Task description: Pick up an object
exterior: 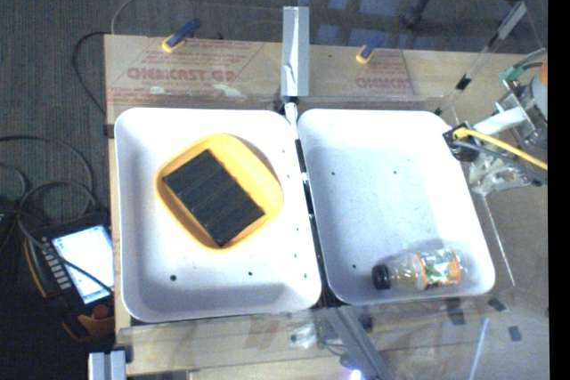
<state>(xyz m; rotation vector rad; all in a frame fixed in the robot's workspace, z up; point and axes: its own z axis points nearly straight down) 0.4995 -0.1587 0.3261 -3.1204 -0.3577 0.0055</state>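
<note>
A small plastic bottle (419,270) with a black cap and an orange label lies on its side in the right bin (383,191), near the front right corner. In the left bin (142,280) sits a yellow dish (258,160) with a black ribbed rectangular pad (214,196) lying in it. My gripper (500,173) hovers at the right bin's right rim, outside the bin, well behind and to the right of the bottle. Nothing shows between it and any object.
A metal divider post (294,58) stands behind the seam between the bins. Two yellow-and-blue clamps (180,35) hold the board at the back. A tablet-like device (76,261) lies on the floor at the left.
</note>
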